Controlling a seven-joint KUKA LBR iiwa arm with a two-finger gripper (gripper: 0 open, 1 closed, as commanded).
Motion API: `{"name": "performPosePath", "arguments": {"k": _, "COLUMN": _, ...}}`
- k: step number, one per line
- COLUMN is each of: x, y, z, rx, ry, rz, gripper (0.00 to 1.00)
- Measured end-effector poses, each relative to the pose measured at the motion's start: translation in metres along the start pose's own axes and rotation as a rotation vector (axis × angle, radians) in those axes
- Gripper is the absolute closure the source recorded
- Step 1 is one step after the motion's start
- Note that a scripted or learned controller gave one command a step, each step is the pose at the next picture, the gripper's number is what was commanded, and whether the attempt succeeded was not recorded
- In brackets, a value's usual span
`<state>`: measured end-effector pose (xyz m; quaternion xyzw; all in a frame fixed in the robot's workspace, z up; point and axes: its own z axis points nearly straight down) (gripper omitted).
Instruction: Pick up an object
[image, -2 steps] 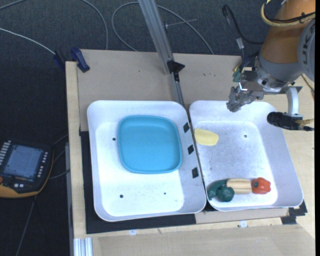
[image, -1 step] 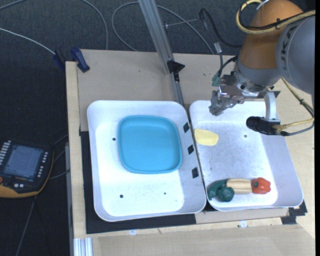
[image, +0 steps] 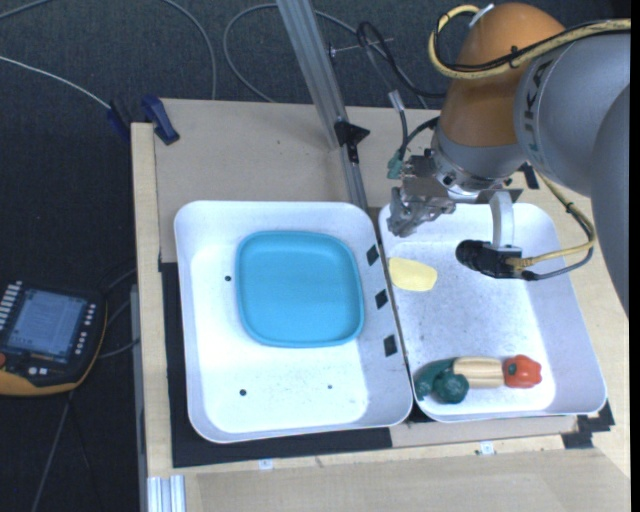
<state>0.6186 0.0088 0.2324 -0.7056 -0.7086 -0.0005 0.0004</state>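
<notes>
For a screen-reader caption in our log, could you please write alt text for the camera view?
A grey and orange robot arm's gripper hangs over the back left corner of the right bin, just above a yellow piece. At that bin's front edge lie a green toy, a tan block and a red toy; the left bin holds a blue tray.

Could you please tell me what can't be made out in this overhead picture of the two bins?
- Gripper: too small and blurred in the camera view to read its state.
- Right bin: far corner hidden behind the arm's wrist.
- Green, tan and red toys: too small to identify.
</notes>
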Motion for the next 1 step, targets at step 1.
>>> {"name": "performPosePath", "arguments": {"k": 1, "x": 0.0571, "y": 0.0016, "z": -0.011, "rx": -0.001, "ry": 0.001, "rz": -0.001, "gripper": 1.0}}
